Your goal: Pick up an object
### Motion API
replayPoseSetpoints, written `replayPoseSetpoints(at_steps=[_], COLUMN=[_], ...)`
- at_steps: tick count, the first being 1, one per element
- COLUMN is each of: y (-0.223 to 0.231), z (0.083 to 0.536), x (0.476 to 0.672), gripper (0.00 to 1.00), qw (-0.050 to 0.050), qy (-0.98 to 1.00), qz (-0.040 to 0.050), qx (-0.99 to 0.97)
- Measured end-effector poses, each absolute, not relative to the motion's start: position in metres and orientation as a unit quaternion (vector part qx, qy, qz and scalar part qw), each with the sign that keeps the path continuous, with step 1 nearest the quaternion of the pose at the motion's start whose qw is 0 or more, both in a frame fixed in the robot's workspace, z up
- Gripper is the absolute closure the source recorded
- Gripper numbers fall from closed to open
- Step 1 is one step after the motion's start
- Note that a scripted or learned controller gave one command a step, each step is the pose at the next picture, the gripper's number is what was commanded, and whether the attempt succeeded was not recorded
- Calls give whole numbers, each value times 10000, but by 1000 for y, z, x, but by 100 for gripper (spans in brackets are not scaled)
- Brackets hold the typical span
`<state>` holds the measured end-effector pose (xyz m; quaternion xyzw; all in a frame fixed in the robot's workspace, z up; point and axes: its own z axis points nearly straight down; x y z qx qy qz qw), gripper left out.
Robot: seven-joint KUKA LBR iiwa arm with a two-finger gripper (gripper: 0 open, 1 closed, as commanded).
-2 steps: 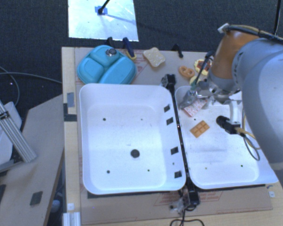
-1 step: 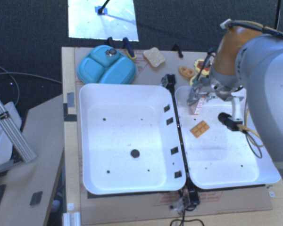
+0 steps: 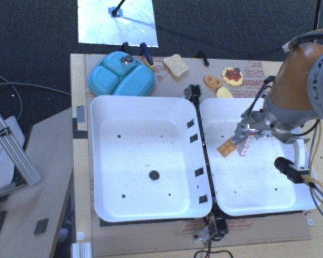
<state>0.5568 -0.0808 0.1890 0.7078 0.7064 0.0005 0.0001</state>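
So the end effector (image 3: 243,135) is down inside the right-hand shallow white plastic bin (image 3: 269,200), sitting right at the upper-right end of a small flat orange waffle-looking block (image 3: 226,148). Honestly can't tell how it's set or whether it has hold of anything; the metal bits and a pale reddish-white scrap (image 3: 244,147) just beside the block blur together at this angle.

The orange block lies on the bin floor, upper-left part of the right bin, close to the divider between the two bins. It looks like a toy food piece, so my guess is light, stiff, and a bit slick on its faces. Being that flat, I'd go for the two long edges across its narrow width, near the middle, so it doesn't pivot out.

Its long axis runs diagonally, lower-left to upper-right in the camera view, upper end toward the end effector.

Further out: the left white bin (image 3: 110,198) has one small dark round thing (image 3: 154,174) on its floor. On the counter behind the bins there's a blue plastic lidded container (image 3: 121,77), a toast-slice toy (image 3: 176,65), a pretzel-shaped piece (image 3: 212,81), a little round tart with red topping (image 3: 232,76) and a pale yellow lump (image 3: 224,92).
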Motion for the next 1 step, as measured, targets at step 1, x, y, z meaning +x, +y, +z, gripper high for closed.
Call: replayPoseSetpoints(at_steps=[1], y=[-140], z=[145], x=[556], gripper=[100], qw=[5], qy=[7060], qz=[-2], qx=[7083])
